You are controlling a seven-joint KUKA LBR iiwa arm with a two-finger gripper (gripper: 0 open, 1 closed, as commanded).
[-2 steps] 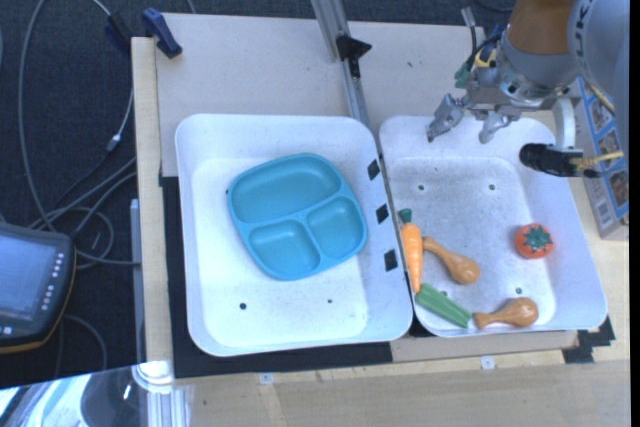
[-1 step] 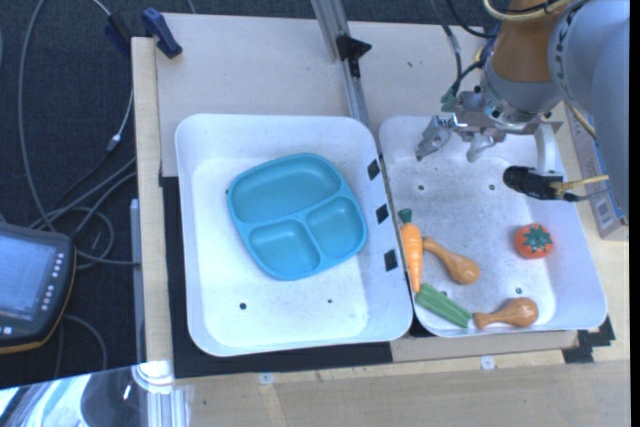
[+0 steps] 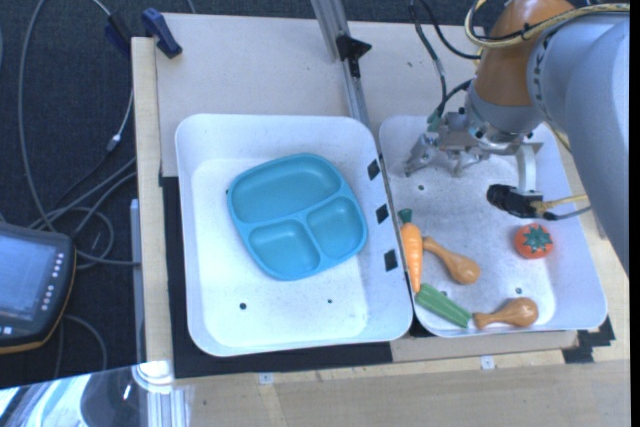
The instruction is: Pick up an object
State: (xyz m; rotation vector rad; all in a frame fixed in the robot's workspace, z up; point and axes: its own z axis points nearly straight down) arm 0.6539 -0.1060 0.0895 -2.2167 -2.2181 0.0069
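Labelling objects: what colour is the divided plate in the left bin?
Light blue plate, seen in the camera view.

Right bin centre bare; carrot, gourds, tomato crowd near edge.

Five toy foods lie loose in the right bin, all on the near side of the gripper and apart from it.

- Tomato: red, green stem, right of the claw.
- Carrot: orange, lengthwise, left of the claw.
- Upper drumstick: tan, just beside the carrot.
- Green piece: tilted, near front rim.
- Lower drumstick: farthest from the claw.
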